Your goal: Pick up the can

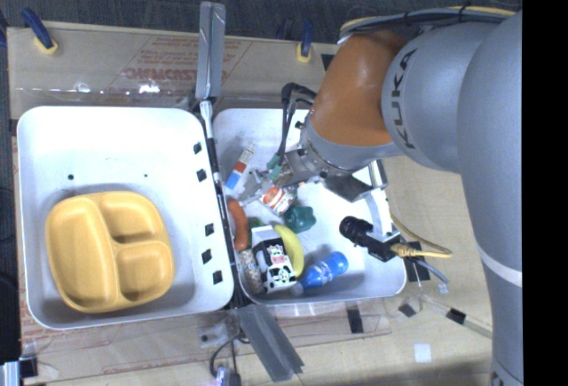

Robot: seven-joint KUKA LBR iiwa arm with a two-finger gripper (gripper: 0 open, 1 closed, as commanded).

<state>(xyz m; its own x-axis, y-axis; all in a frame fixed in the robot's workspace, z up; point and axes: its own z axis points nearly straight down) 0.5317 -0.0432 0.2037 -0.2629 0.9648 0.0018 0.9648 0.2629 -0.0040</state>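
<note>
The can [276,196], small with a red, white and orange label, lies tilted in the middle of the right bin [382,285]. My gripper [282,173] hangs straight over it under the orange wrist band, its tip right at the can's upper end. The arm hides part of the can and the bin floor behind it. Whether the tip touches the can cannot be made out.
Around the can lie a blue-white tube [240,172], a reddish sausage [238,223], a teal toy [301,217], a banana [292,249], a cow-patterned carton [277,268] and a blue bottle [325,269]. The left bin [53,131] holds a yellow divided tray [108,248].
</note>
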